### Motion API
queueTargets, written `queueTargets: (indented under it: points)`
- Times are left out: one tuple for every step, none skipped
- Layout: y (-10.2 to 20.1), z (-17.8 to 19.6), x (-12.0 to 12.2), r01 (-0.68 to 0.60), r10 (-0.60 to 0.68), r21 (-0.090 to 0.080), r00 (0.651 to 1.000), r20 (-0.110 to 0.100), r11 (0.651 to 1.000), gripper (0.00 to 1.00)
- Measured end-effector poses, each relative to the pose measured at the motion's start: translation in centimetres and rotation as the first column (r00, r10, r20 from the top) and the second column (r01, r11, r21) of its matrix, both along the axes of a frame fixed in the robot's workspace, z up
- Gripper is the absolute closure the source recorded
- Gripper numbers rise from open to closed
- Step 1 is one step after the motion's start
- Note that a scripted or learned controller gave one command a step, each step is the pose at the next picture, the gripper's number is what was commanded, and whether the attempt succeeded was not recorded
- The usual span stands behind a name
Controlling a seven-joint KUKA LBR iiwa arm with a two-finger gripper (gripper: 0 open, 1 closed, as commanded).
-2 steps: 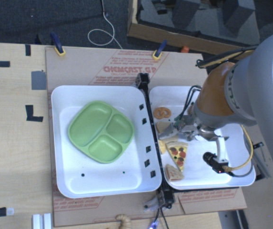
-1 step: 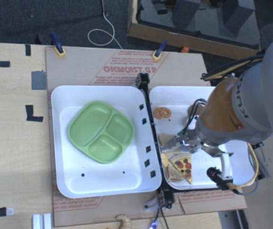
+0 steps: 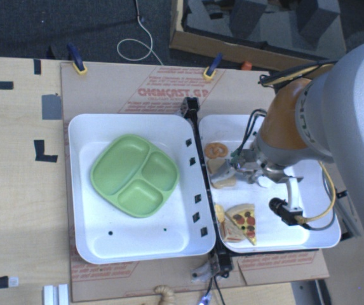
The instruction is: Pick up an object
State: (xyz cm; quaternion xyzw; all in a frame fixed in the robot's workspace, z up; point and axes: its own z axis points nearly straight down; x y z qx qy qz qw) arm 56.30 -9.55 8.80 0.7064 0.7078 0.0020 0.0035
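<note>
White, shallow, plastic: two bins stood side by side on a brown cardboard sheet [image 3: 169,91] laid over the pale wooden counter [image 3: 16,189].

Left bin [image 3: 83,234]: held one light-green plastic plate with three compartments [image 3: 134,175], lying flat toward the bin's middle and slightly turned.

Right bin [image 3: 321,237]: held the toy foods. A round tan toy pastry with a swirl [image 3: 216,150] lay near the left wall, toward the far edge. A pale beige toy bread piece [image 3: 223,180] lay just below it, also by the left wall. A toy pizza slice with red topping spots [image 3: 241,222] lay by the near-left corner, apart from the bread piece.

Grey arm with orange band [image 3: 283,122]: reached in over the right bin's right half. The claw [image 3: 245,168] was low in that bin, just beside the bread piece; whether it was open, closed, or touching that piece could not be told. A black cable plug [image 3: 282,210] hung beneath the wrist.
</note>
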Motion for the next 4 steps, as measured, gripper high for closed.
queueTargets:
  points:
    - [0.1, -0.1, 5.0, 0.000, 0.000, 0.000, 1.000, -0.001, 1.000, 0.00]
    - [0.0, -0.4, 9.6, -0.001, 0.001, 0.002, 1.000, -0.005, 1.000, 0.00]
    - [0.0, -0.4, 9.6, 0.000, 0.000, 0.001, 1.000, -0.009, 1.000, 0.00]
    - [0.2, -0.3, 6.4, 0.001, -0.001, 0.001, 1.000, -0.010, 1.000, 0.00]
